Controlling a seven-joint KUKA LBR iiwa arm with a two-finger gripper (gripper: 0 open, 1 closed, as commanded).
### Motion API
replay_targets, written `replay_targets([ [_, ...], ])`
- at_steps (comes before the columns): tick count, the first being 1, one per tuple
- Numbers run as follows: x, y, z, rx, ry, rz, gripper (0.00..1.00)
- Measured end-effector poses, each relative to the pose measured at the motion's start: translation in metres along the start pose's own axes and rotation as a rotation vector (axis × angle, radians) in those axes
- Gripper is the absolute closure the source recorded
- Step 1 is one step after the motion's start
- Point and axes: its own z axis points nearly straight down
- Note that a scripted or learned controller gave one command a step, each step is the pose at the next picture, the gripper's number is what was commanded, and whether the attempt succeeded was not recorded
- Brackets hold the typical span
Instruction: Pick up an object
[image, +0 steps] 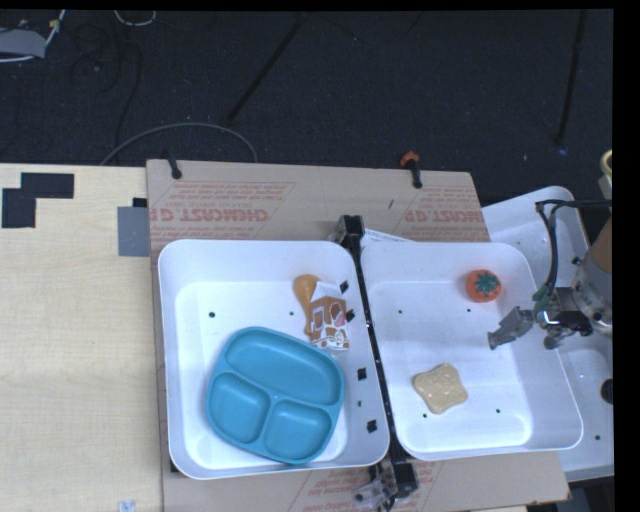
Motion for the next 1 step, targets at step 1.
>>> replay_targets([
  [1, 0.0, 0.0025, -0.0059, -0.011, -0.002, -0.003, 0.0],
])
